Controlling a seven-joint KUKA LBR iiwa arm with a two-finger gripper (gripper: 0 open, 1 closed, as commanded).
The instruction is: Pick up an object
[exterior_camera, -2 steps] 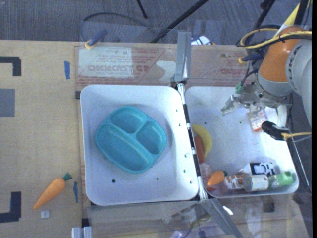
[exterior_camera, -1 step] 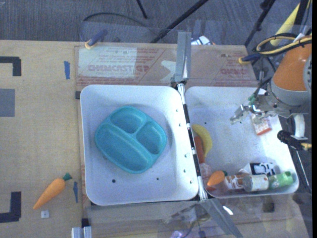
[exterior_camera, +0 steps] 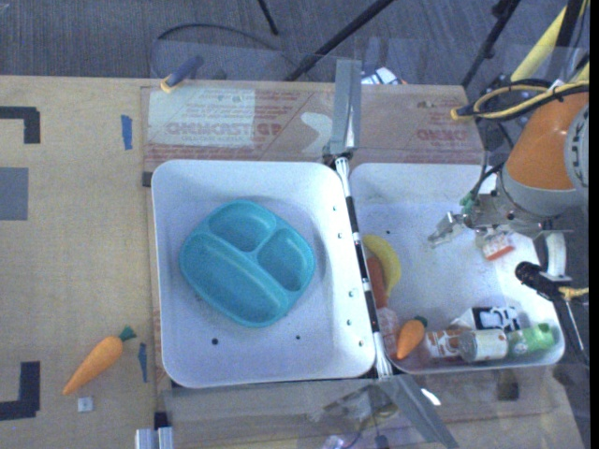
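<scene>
Bins sit side by side in the middle of the frame. The left bin [exterior_camera: 178,251] holds a blue divided plate [exterior_camera: 247,262], lying flat near its centre. The right bin [exterior_camera: 412,204] has its things along the left wall and the lower edge: a yellow banana [exterior_camera: 387,257] and a red-orange item [exterior_camera: 376,282] against the left wall, a small toy carrot [exterior_camera: 409,338] at the lower left corner, and a group of bottles and small packages [exterior_camera: 487,337] along the bottom. The gripper [exterior_camera: 447,231] hangs over the upper right part of this bin; its fingers look open, with nothing between them. A second carrot [exterior_camera: 94,363] lies outside, on the cardboard surface [exterior_camera: 75,251] at lower left. Dark carpet [exterior_camera: 112,17] and tripod legs fill the top of the frame.
</scene>
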